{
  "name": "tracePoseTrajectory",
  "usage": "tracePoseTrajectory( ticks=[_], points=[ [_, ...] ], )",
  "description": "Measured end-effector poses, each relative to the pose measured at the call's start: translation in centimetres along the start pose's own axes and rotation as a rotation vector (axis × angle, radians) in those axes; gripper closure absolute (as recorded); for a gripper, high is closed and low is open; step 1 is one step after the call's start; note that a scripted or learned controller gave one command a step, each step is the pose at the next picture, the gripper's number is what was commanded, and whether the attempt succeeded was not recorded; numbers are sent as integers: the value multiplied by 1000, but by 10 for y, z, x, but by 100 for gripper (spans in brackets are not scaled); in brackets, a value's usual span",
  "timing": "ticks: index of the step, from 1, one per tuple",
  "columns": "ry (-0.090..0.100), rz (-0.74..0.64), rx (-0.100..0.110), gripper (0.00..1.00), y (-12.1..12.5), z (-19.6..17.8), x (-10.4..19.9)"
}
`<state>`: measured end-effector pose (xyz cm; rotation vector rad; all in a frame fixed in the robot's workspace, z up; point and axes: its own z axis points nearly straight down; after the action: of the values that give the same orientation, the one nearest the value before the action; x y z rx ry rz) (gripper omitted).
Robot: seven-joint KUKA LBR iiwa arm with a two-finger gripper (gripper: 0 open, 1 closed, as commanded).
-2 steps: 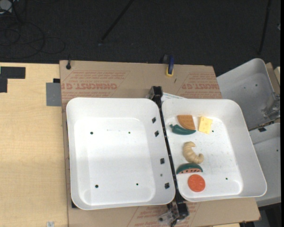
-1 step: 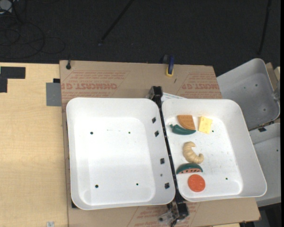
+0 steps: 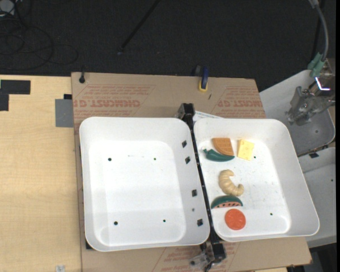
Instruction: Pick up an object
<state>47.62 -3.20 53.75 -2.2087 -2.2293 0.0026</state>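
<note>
Grey gripper (image 3: 309,107) sits at the frame's right edge, off the bins; can't tell its state. Right bin (image 3: 294,152) holds bread slice (image 3: 223,146), cheese (image 3: 246,149), croissant (image 3: 230,182), watermelon slice (image 3: 226,202), tomato (image 3: 235,219).

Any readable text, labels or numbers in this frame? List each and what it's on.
Red print on the cardboard sheet behind the bins: it appears upside down and mirrored; too blurred to read with confidence.
Same red print repeated on the cardboard behind the right bin: also not legible.
Fainter red print on the cardboard strip at the front edge: unreadable.
No text on the toy food items or either bin.
</note>
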Motion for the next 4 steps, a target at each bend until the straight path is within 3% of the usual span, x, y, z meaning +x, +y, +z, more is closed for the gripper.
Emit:
tracePoseTrajectory(
  ticks=[1, 2, 3, 4],
  points=[
    [-1, 2, 0, 100, 0, 0, 62],
    [-1, 4, 0, 100, 1, 0, 103],
    [-5, 4, 14, 100, 0, 138, 154],
    [-5, 15, 8, 100, 0, 202, 94]
  ],
)
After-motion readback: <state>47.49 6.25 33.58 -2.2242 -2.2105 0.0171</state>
